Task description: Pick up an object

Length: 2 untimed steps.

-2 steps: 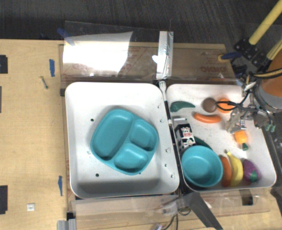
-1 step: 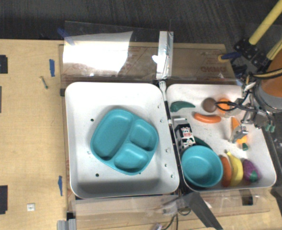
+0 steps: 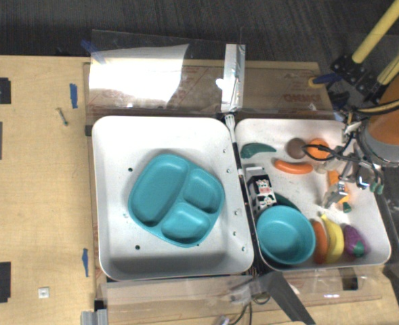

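Observation:
The right bin (image 3: 374,217) holds several objects: a teal bowl (image 3: 284,234), an orange carrot (image 3: 292,166), a yellow banana (image 3: 333,239) between an orange piece (image 3: 320,239) and a purple piece (image 3: 354,241), a black and white box (image 3: 261,188), a brown round item (image 3: 295,147) and a small teal piece (image 3: 255,149). My gripper (image 3: 339,193) hangs low over the right half of this bin, right beside a small orange item (image 3: 333,178). The arm's orange band (image 3: 392,128) is above it at the right edge. No object is visibly lifted.
A teal divided plate (image 3: 177,198) lies in the middle of the left bin (image 3: 111,147). A clear plastic sheet (image 3: 138,80) and a metal divider (image 3: 233,80) stand behind the bins. Yellow poles (image 3: 382,26) cross the top right corner.

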Motion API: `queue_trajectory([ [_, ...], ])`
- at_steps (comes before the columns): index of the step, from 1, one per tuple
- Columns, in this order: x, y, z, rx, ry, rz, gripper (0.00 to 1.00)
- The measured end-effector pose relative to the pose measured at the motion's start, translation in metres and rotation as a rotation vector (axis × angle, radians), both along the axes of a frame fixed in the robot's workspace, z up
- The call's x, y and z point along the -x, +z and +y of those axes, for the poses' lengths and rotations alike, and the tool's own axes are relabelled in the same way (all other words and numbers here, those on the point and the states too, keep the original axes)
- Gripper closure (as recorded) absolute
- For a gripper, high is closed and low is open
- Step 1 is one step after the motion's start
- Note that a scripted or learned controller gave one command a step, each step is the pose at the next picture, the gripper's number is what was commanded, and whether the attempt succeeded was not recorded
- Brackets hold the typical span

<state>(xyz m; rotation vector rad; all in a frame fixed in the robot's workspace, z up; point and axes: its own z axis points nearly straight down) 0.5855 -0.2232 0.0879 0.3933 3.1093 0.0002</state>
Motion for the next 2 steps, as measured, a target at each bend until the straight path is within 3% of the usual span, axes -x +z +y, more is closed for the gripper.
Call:
queue_trajectory([
  [1,-0.004,0.015,0.000,0.005,0.002,-0.015,1.00],
  [2,0.088,0.001,-0.001,0.005,0.259,-0.002,1.00],
])
